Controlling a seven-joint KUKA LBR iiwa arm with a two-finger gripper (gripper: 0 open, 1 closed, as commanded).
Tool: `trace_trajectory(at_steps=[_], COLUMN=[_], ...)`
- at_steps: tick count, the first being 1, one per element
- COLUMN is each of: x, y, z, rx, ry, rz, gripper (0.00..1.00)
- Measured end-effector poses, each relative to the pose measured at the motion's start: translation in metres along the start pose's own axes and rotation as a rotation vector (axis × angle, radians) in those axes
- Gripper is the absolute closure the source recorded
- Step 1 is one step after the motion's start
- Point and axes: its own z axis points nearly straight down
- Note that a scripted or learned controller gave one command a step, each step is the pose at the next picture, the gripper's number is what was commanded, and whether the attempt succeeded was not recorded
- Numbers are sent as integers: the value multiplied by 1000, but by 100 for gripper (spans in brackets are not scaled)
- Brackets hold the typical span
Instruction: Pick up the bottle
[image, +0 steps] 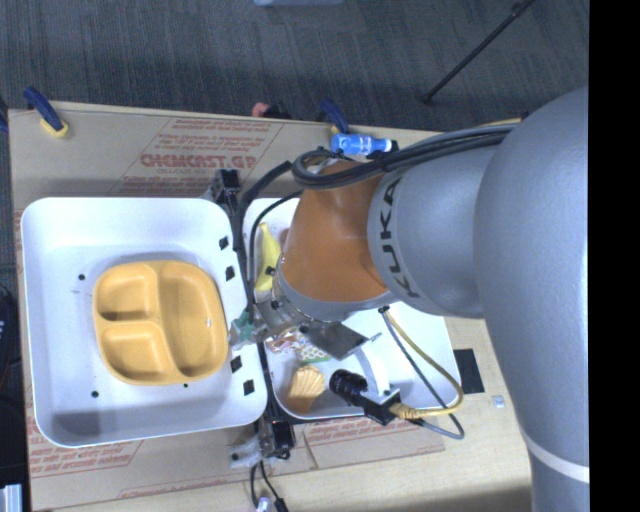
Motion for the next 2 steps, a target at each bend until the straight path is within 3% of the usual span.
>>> trace_trajectory(at_steps=[1,2], x=[-58,7], y=[-22,3], z=[-119,-73], rx=[-5,-1], ry=[-2,-1], rz=[121,26], gripper=[100,100])
